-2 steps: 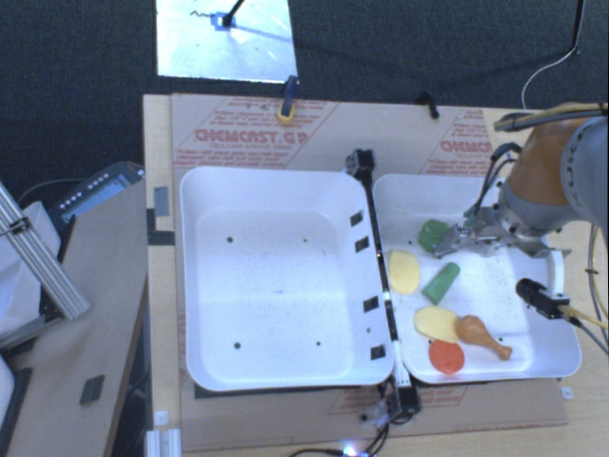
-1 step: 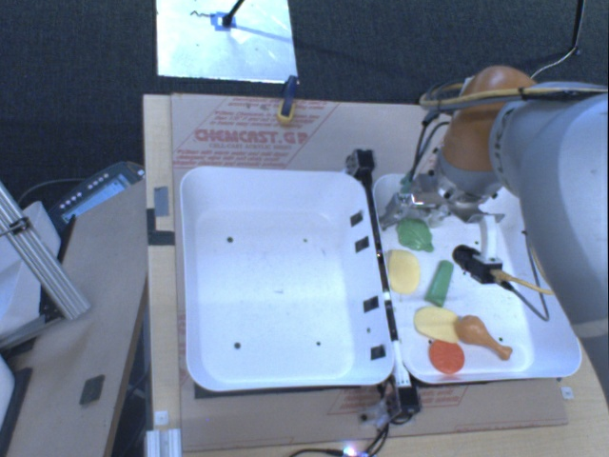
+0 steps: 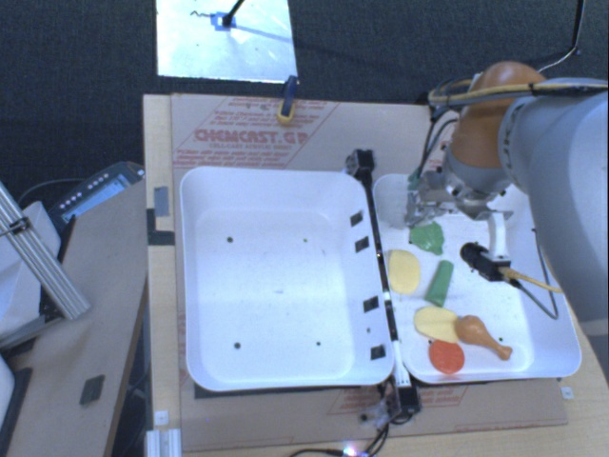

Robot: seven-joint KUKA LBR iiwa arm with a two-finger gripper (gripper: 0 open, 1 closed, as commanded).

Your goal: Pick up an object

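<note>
1. I see my gripper low over the right bin, near its far-left corner.
2. I can't tell how the gripper is set from this slant.
3. A green object lies right under it, toward the bin's near edge, touching or just beside the tip.
4. My guess: a short drop reaches it; the yellow piece and green cylinder sit farther toward the near edge.
</note>
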